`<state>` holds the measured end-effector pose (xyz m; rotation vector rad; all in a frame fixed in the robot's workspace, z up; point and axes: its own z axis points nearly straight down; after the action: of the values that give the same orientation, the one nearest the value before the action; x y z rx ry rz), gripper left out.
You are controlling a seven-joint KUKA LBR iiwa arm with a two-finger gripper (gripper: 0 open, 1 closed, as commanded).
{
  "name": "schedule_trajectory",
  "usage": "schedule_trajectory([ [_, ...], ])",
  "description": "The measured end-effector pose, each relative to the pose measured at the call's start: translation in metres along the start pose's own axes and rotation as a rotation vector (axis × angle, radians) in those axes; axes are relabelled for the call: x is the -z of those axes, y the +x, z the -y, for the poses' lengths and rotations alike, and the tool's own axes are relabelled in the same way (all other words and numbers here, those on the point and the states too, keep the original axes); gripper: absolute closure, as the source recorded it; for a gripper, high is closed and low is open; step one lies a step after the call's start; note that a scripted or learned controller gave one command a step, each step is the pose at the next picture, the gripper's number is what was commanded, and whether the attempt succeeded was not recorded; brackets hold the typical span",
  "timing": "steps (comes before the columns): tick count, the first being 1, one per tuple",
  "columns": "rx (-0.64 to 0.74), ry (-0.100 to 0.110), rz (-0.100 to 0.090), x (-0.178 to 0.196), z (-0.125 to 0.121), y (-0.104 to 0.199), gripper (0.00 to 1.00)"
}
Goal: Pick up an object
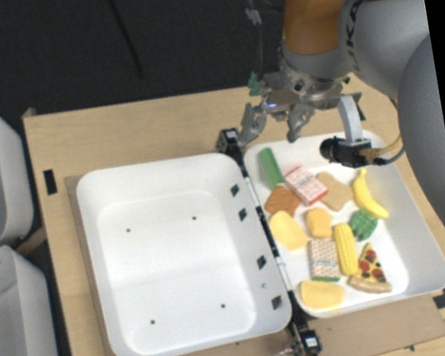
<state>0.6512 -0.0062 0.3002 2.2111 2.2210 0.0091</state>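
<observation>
The hand (pixel 274 124) hangs above the far edge of the right bin (pixel 421 254), and its two fingers are spread apart with nothing between them. The toy foods lie in this bin, below and a little in front of the hand. The nearest one is the green cucumber (pixel 270 167), just under the left finger. Beside it are the pink box (pixel 306 185) and a brown cookie (pixel 281 200). The banana (pixel 367 195) lies more to the right. The left bin (pixel 97 236) stands on the desk (pixel 113 132).
</observation>
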Motion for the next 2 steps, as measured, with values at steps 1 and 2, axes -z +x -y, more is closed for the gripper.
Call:
schedule_trajectory([
  [1,0.003,0.013,0.004,0.004,0.003,-0.002,1.00],
  [2,0.003,-0.007,-0.003,0.216,-0.010,0.066,1.00],
])
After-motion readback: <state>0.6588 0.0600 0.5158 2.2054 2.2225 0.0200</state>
